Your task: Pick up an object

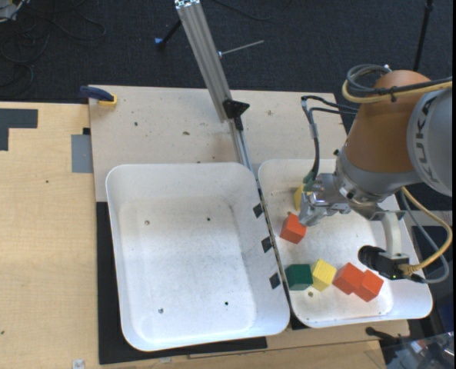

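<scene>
My gripper (311, 208) hangs over the back left part of the right bin (412, 302), on the grey arm with its orange band. A small orange-red cube (292, 228) lies just below and left of the gripper's tip, touching or nearly touching it. A yellow piece (297, 197) peeks out behind the gripper. Along the bin's front stand a green block (297, 276), a yellow block (323, 274) and a larger orange-red block (358, 280).
The left bin (135, 206) sits beside the right one, with black clips (264, 229) along the shared wall. A slanted aluminium post (208, 56) rises behind the bins. Cables (397, 264) trail over the right bin's right side.
</scene>
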